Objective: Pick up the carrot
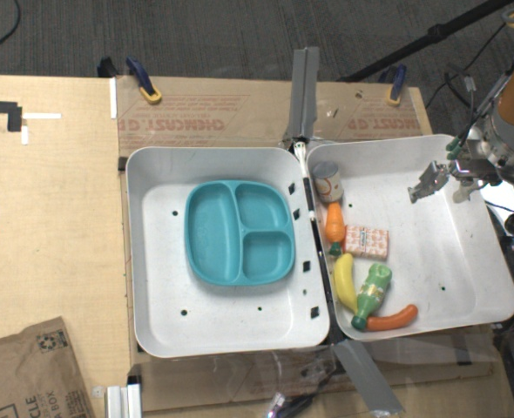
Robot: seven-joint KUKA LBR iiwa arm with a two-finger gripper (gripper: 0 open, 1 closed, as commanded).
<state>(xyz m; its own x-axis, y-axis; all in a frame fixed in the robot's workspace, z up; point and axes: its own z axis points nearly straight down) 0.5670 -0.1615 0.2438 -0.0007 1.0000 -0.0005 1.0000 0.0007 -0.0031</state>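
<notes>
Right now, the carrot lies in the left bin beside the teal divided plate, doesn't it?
Not quite: the camera view shows the carrot in the right bin, against its left wall, just above the banana. The teal divided plate sits alone in the left bin.

Lying flat across the frame: pale wooden counter (48, 190), carrying two white bins side by side, left bin (152, 320) touching right bin (492, 277), with a brown cardboard piece (30, 373) resting at the near-left corner.
</notes>
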